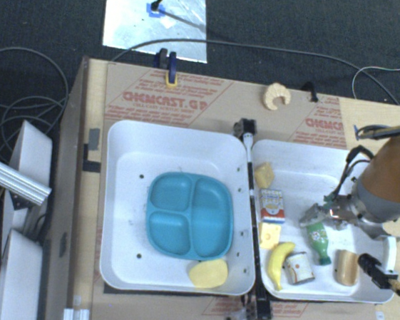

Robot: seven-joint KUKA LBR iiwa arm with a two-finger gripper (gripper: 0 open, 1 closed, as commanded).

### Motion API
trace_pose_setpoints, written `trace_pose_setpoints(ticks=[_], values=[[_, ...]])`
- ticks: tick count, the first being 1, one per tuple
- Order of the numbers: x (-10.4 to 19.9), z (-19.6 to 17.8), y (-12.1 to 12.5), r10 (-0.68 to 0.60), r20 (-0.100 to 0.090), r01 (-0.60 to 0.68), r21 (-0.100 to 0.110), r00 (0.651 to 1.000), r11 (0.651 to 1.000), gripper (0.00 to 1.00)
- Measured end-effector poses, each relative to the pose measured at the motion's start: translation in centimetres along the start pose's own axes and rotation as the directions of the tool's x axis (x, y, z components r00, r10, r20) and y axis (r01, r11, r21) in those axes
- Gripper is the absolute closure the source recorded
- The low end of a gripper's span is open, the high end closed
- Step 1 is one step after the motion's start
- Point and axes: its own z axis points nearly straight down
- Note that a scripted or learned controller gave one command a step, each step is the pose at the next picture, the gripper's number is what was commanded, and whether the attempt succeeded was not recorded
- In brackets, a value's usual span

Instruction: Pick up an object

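My gripper (pixel 321 215) hangs over the right bin (pixel 307 164), right above the top end of a green bottle (pixel 320 242) that lies on the bin floor. The grey arm with its orange band (pixel 392 174) comes in from the right. Around the bottle lie a banana (pixel 279 262), a small can (pixel 301 269), a tan cylinder (pixel 346 267), a yellow cheese wedge (pixel 269 235), a red and white carton (pixel 272 204) and a tan piece (pixel 263 174). The arm hides whether the gripper touches the bottle.
The left bin (pixel 137 148) holds a blue divided plate (pixel 189 215) and a yellow lemon-like piece (pixel 208 273) at its front edge. A croissant (pixel 277 95) lies on the cardboard behind the bins. A black divider clamp (pixel 246 130) sits between the bins.
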Motion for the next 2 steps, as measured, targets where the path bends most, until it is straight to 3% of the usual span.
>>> trace_pose_setpoints(ticks=[1,2], values=[[0.3,0.0,-3.0,0.000,-0.001,0.000,0.001,1.000,1.000,0.00],[0.3,-1.1,-2.9,0.000,-0.001,0.000,-0.002,1.000,1.000,1.00]])
